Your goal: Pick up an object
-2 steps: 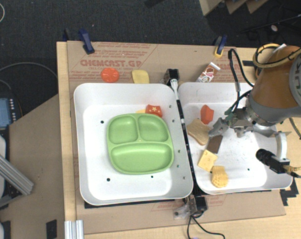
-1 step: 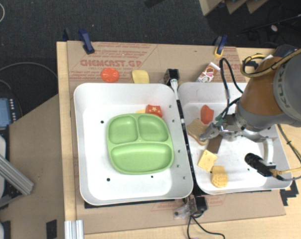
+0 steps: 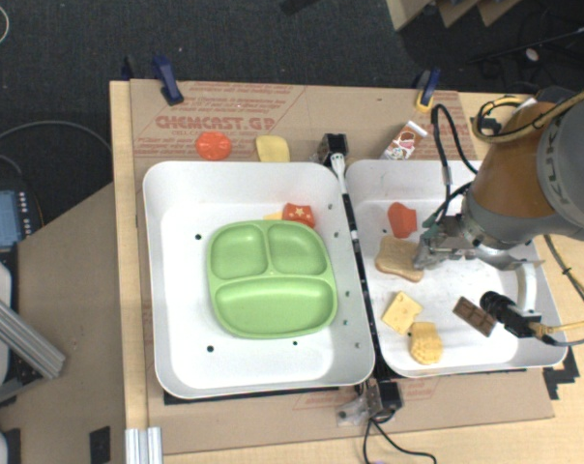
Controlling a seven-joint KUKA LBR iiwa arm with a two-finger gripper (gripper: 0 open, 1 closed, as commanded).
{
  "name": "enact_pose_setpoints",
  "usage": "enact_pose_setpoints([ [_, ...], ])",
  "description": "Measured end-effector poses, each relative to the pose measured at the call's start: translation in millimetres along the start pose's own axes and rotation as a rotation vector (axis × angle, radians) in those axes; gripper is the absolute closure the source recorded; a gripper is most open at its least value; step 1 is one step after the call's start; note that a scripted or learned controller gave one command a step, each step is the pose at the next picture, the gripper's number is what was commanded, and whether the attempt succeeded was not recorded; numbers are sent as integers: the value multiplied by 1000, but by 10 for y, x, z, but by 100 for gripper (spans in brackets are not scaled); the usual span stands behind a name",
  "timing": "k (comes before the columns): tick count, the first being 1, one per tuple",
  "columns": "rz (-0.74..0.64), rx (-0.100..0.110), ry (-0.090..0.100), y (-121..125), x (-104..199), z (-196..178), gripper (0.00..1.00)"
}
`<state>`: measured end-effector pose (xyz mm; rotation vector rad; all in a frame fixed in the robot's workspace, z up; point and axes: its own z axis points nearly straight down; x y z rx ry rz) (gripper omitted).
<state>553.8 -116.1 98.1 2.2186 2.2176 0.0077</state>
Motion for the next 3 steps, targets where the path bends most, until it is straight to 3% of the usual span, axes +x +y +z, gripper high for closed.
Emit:
enact_pose_setpoints([
  [1, 0, 2, 0, -4, 0, 9, 0],
  [2, -5, 1, 0, 856, 225, 140, 0],
  [3, -3, 2, -2, 835, 203, 28, 100],
])
